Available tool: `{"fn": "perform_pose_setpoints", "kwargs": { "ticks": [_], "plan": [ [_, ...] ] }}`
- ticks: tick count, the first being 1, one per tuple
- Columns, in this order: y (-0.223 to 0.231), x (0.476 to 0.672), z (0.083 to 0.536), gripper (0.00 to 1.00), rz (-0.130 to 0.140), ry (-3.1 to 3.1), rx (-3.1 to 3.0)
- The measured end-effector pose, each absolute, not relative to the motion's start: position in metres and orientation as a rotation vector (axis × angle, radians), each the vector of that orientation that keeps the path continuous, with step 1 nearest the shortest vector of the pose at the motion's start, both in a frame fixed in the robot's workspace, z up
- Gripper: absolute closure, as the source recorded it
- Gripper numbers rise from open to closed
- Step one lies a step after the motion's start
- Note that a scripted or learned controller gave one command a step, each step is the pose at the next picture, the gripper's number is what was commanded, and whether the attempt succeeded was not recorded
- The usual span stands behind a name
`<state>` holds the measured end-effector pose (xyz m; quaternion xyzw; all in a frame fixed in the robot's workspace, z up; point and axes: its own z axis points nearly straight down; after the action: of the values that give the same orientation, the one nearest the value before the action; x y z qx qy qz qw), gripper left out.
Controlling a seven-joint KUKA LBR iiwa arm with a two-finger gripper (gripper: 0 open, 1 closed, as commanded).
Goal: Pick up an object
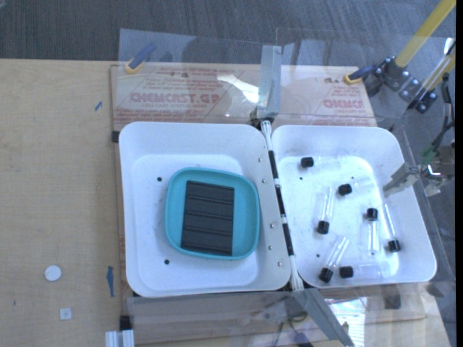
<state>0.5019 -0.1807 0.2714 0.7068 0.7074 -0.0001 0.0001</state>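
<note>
My bench carries two white bins side by side, left bin and right bin, with a small white disc near its left edge.

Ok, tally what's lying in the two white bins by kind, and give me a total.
Teal dish: 1
Dark ribbed block: 1
Black-capped clear tubes, counted by their caps: 7
Total: 9

I can read "CHEMCAST GP" in red, upside down, on the clear sheet behind my bins. Right sheet has red letters too, too blurry to read.
</note>
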Motion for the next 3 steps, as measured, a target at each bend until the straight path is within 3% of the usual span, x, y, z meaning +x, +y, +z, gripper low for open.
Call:
{"fn": "perform_pose_setpoints", "kwargs": {
  "ticks": [1, 2, 3],
  "plan": [
    [-0.176, 0.516, 0.1, 0.0, 0.018, 2.366, 2.063],
    [-0.18, 0.564, 0.112, 0.0, 0.003, 2.431, 1.983],
    [-0.167, 0.54, 0.126, 0.0, 0.0, 2.49, 1.917]
  ]
}}
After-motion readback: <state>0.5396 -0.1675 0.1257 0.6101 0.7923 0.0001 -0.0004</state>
